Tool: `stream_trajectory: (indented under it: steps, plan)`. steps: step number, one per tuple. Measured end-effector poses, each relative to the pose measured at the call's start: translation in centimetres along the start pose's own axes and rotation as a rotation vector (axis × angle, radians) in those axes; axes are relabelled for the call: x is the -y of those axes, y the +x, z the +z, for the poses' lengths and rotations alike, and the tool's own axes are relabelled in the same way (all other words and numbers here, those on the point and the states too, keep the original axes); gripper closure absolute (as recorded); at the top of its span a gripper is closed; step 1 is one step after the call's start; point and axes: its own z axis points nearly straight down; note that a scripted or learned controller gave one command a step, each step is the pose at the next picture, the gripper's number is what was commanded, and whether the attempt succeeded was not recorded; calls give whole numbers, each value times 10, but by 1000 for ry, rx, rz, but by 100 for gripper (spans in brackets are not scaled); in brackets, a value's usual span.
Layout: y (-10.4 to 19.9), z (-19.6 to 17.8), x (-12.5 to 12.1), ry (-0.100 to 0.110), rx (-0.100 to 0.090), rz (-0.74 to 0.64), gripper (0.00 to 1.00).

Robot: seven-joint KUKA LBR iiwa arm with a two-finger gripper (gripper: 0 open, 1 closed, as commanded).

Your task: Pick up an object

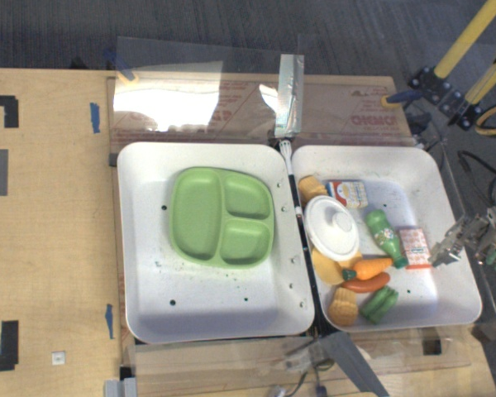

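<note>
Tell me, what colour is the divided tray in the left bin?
Light green all over, the divided tray shows plainly in the camera view.

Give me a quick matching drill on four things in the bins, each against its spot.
Things:
1. green divided plate
2. white lidded bowl
3. green bottle
4. carrot

Places:
A. right bin, beside the bowl on the arm's side
B. left bin
C. right bin, near the divider
D. right bin, just in front of the bowl

Pairs: 1-B, 2-C, 3-A, 4-D

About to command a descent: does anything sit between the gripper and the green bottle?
Nothing stands in the gap. The gripper is at the right bin's right edge; the small red-and-white packet lies flat between it and the green bottle.
</note>
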Motion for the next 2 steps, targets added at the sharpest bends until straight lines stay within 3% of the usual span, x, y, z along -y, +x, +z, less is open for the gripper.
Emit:
stream_trajectory:
  steps: [1, 2]
  plan:
    - [1, 1, 0, 0, -2, 0, 0]
    - [21, 81, -27, -4, 13, 30, 0]
